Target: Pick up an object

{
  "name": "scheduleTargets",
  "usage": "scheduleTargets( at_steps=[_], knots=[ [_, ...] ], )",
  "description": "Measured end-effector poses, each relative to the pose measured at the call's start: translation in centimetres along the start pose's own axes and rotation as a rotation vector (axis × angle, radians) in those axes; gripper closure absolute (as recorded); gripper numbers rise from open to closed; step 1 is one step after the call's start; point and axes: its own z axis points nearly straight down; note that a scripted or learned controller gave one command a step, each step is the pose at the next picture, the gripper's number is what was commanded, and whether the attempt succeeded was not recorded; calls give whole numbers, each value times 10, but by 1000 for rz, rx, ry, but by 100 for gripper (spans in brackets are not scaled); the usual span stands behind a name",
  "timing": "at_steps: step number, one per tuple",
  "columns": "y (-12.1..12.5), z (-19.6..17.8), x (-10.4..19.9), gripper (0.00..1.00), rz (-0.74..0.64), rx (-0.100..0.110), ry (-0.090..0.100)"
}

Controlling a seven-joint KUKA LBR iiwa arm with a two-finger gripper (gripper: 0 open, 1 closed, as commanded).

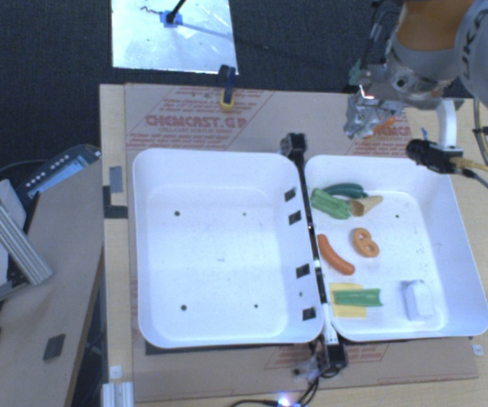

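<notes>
Arm hangs over bench behind right bin. Gripper blurred, above bin's far rim, grip state unclear. In right bin: green pickle, orange sausage, white block, pretzel.

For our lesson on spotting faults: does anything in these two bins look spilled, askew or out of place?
Nothing stands out. The small toy foods, such as the orange sausage-shaped piece and the pretzel-shaped piece, lie loose inside the right white bin, none over its rim.
</notes>
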Motion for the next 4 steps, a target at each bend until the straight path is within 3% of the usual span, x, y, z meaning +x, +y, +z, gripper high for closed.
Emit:
scheduleTargets(
  at_steps=[1, 2, 3, 4],
  knots=[
    [0, -125, 45, 100, 0, -21, 0],
    [-30, -179, 95, 100, 0, -13, 0],
    [-1, -24, 128, 100, 3, 7, -3],
    [0, -75, 195, 100, 0, -11, 1]
  ],
)
